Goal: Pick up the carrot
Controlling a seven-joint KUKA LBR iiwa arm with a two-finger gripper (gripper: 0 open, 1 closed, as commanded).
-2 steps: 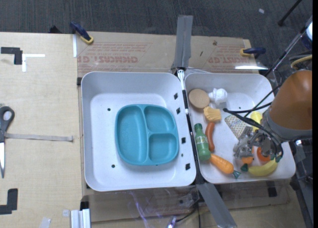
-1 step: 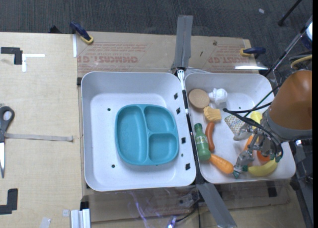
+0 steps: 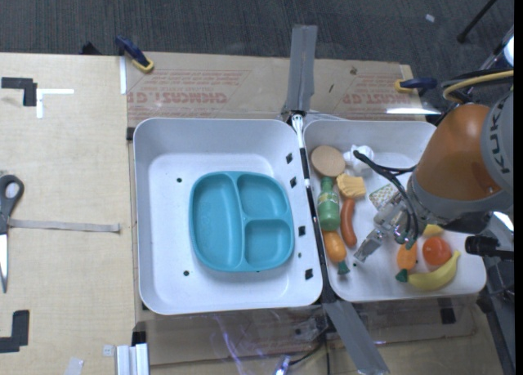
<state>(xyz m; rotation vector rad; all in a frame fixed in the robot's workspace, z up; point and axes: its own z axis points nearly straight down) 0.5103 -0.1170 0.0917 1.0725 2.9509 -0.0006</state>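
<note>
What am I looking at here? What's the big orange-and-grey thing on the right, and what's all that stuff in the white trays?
One camera above the bench looks down at a slant. The orange-and-grey thing is a robot arm reaching in from the right; its gripper hangs over the right bin. That bin holds toy food: a carrot near its left wall, a sausage, a green bottle, a tomato and a banana. The left bin holds a blue divided plate. Scissors lie on the bench at far left. Nothing sits between the jaws; the carrot lies untouched.
</note>
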